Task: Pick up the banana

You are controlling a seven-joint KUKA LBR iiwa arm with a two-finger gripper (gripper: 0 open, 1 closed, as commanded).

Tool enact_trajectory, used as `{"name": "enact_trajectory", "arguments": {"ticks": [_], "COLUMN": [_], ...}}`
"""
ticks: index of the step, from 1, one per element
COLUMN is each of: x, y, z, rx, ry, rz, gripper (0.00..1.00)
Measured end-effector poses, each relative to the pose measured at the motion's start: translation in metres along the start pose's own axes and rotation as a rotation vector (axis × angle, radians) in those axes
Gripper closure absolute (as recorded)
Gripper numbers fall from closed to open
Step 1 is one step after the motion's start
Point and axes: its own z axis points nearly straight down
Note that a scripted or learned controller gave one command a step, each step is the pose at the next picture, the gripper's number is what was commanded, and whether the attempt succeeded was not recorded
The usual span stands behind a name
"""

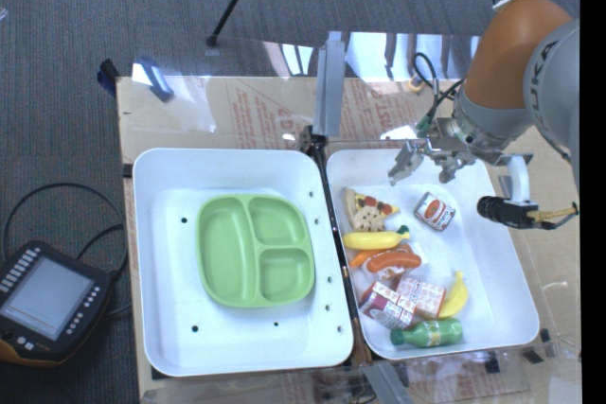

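Hovering over the far end of the right bin [516,298], gripper [428,163] with its two dark metal fingers spread apart and nothing between them, jaws released; rising behind it toward the right, smooth grey arm [559,71] with a glossy orange band

Lying well below the jaws near the middle of that shallow, glossy white bin, banana [375,239], a short, smooth yellow curve with a dark green tip at its right end, resting free and untouched by the fingers

Sitting between the jaws and the banana, slightly left, a flat triangular pizza slice [367,208] with tan crust and red spots; lying just right of and below the jaws, a small round can [436,211] with a red and white label, tilted on its side

Touching the banana's lower edge, a rounded orange-red sausage [390,261]; crowding further down, crinkled red and white packets [405,296], a second, more strongly curved yellow banana-shaped piece [456,296] to their right, and a green bottle [428,333] with an orange label lying flat at the near rim

Resting far left of the jaws in the left bin [161,298], a matte light green plate [256,250] with rounded corners, moulded into three compartments

Lying outside the bins at far left on grey carpet, a dark handheld pendant [45,296] with a grey screen
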Motion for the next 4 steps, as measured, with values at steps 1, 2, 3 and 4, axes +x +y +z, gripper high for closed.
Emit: {"name": "enact_trajectory", "arguments": {"ticks": [1,2,3,4], "x": [0.054,0.004,-0.086,-0.088], "y": [-0.022,-0.072,-0.063,-0.124], "z": [0.007,0.072,-0.009,0.027], "rx": [0.002,0.003,-0.001,0.002], "ry": [0.0,0.0,-0.001,0.001], "rz": [0.102,0.151,0.195,0.11], "gripper": [0.0,0.0,0.0,0.0]}}
